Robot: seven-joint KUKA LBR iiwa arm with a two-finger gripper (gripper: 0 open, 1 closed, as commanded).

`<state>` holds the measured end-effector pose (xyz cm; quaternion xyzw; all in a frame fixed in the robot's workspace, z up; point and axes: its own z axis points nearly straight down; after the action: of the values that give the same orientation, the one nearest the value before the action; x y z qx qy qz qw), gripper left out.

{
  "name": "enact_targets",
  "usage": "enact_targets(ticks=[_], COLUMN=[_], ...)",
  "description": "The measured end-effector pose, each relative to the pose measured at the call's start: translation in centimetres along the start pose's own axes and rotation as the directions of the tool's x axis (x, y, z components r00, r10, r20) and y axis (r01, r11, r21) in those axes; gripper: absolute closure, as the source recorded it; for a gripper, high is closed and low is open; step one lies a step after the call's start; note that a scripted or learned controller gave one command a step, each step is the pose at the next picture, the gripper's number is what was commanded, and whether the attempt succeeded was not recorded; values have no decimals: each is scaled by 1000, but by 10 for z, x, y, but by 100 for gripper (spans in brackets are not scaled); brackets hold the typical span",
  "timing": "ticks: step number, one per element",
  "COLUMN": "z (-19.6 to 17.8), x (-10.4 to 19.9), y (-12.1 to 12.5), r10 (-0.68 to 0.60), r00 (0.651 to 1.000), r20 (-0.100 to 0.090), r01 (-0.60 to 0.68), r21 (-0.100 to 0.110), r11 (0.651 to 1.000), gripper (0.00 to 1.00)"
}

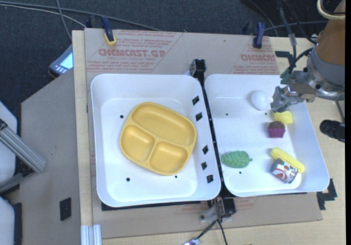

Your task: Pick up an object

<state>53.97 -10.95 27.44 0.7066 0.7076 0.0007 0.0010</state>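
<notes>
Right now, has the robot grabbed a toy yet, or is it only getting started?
Done so far: the arm has reached into the right bin, and the gripper sits just above the yellow piece. In hand: nothing I can see gripped. Left: close on a toy and lift it. The white ball, purple toy, green toy and can all lie on the bin floor.

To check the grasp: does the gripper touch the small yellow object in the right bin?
Cannot tell. In the camera view the gripper overlaps the yellow object, so no contact or gap shows.
</notes>
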Motion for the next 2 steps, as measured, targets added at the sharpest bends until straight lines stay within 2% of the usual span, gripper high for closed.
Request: enact_targets(ticks=[2], z=[3], x=[88], y=[47], r10=[-4], r00=[1000], r20=[-1], r01=[4], r21=[0], r11=[1000], gripper=[100])
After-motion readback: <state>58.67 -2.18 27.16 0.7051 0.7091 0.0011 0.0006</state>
